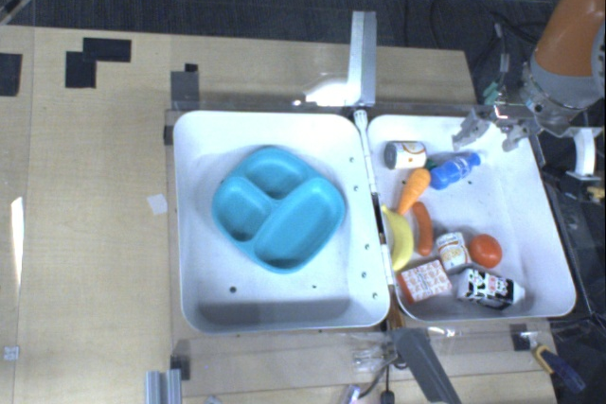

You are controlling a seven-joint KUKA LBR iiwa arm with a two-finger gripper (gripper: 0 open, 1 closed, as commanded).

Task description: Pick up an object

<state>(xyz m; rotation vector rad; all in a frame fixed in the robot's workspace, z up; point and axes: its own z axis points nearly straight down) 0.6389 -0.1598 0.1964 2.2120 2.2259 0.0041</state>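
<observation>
Blue plastic marks the small bottle [454, 171], which lies tilted near the far edge of the right bin [554, 232], just beside a carrot [413, 190] and a small white can [404, 154]. The gripper [490, 130] hangs over the bin's far right corner with its fingers spread wide and nothing between them. A blue divided plate [277, 206] sits mid left bin [194, 232].

Left bin [189, 232] holds a blue divided plate [277, 206]. Right bin [554, 251] holds a blue bottle [454, 170], carrot [411, 189], banana [401, 239], sausage [422, 227], tomato [486, 250], a small jar [452, 251] and cartons. Gripper [490, 130] hangs over the right bin's far edge, jaws spread, nothing between them.
</observation>
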